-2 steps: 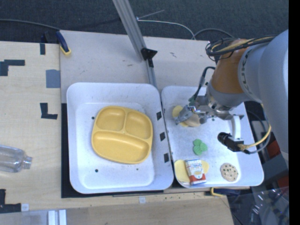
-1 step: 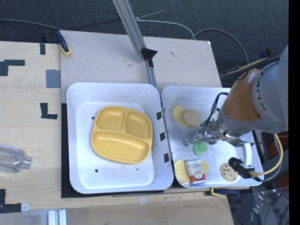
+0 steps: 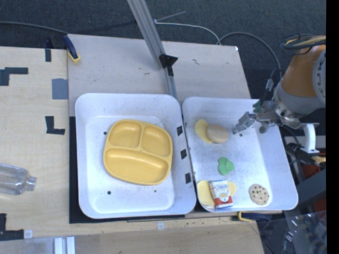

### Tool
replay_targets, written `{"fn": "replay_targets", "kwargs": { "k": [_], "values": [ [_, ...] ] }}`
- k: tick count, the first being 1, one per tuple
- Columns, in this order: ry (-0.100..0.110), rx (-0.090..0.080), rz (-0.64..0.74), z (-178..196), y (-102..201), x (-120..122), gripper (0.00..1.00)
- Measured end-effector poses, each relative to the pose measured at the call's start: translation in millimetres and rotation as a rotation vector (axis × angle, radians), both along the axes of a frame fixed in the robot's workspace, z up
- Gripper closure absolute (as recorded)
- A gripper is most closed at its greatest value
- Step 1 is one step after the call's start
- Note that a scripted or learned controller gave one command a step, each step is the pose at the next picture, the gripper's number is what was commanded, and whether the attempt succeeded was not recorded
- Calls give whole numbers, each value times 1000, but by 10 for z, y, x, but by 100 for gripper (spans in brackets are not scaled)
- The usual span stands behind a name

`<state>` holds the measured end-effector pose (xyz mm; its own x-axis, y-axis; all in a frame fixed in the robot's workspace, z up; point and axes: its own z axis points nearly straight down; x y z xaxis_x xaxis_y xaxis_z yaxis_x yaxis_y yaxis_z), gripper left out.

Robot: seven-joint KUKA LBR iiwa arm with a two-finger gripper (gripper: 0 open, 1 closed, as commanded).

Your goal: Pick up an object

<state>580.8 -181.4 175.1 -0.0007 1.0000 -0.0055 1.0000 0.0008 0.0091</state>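
Fingers [image 3: 244, 125] are sitting apart, gripping nothing, hovering over the right bin [image 3: 275, 157] near its upper right corner. Tan bun [image 3: 217, 134] is lying just to their left. Green piece [image 3: 226, 166], carton [image 3: 220, 193] and cookie [image 3: 259, 194] are lying nearer the front.

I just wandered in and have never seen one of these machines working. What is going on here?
A grey and orange robot arm reaches in from the right over two white bins. Its gripper hangs above the right bin, near a tan bun-like piece, holding nothing. That bin also holds a green toy, a cookie and a small carton. The left bin holds a yellow divided plate. It seems to be choosing something to pick up.
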Motion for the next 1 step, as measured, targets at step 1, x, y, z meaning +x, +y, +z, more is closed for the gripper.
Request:
{"fn": "replay_targets", "kwargs": {
  "k": [1],
  "values": [
    [13, 8, 7, 136, 1304, -559, 0]
  ]
}}
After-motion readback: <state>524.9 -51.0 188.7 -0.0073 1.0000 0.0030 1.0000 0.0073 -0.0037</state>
